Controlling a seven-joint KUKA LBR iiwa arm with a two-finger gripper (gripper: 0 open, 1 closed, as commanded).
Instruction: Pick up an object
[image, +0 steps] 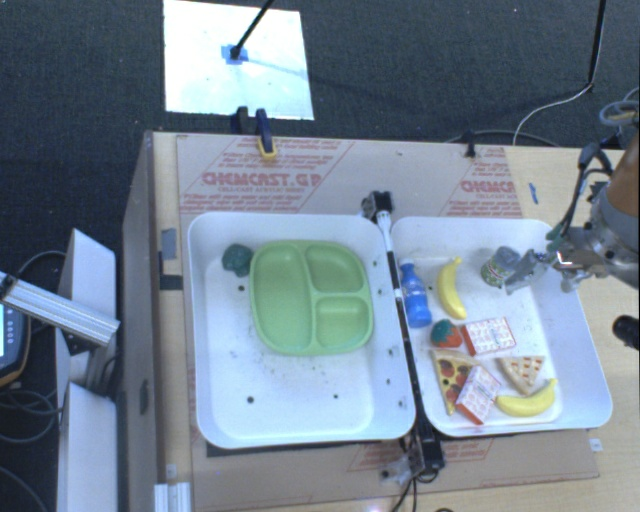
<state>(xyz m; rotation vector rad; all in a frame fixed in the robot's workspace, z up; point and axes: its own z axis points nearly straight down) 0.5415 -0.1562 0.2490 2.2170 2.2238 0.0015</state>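
Honestly the claw (515, 276) sits by the small can (497, 267), grip state unclear; it's probably light, stiff, slippery, so pinch its sides.

Robotics lab, white bins (300, 425) on a clamped bench (330, 170), loose cables (560, 100), dark carpet (70, 100)

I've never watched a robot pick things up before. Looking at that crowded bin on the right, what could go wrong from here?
The gripper sits right beside a small can, which could roll or tip if nudged. The can also lies near the bin's back edge, so it might get pushed against the wall. The banana close by could get bumped too.
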